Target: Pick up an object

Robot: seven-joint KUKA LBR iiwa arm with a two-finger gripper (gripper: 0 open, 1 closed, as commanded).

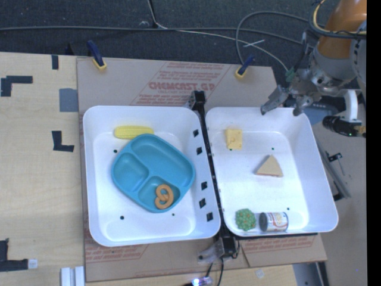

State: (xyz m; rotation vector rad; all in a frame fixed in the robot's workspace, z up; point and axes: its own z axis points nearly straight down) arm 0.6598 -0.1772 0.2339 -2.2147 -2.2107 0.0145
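claw (281, 105) hangs over the far rim of the right bin (317, 159), at its upper corner, with its two dark fingers spread apart and nothing between them. the grey arm (333, 52) with its orange band rises up and to the right of the claw.

closest to the claw, down and to its left, a yellow cheese cube (234, 139) lies on the right bin's floor. straight below the claw, further in, sits a tan triangular sandwich slice (270, 167). well below the claw, against the near wall of the same bin, a green broccoli piece (245, 218) lies just beside a small can (274, 221) on its side; whether the two touch is hard to tell.

far to the claw's left, across the black divider, the left bin (95, 159) holds a blue divided plate (152, 171), tilted in the bin, with an orange pretzel (164, 196) in one of its near compartments. a yellow corn cob (133, 132) lies just past the plate's far edge, touching or nearly touching it.

two yellow-and-blue clamps (96, 57) pin the cardboard sheet (178, 82) under the bins, one left of the claw and close, the other much further left.
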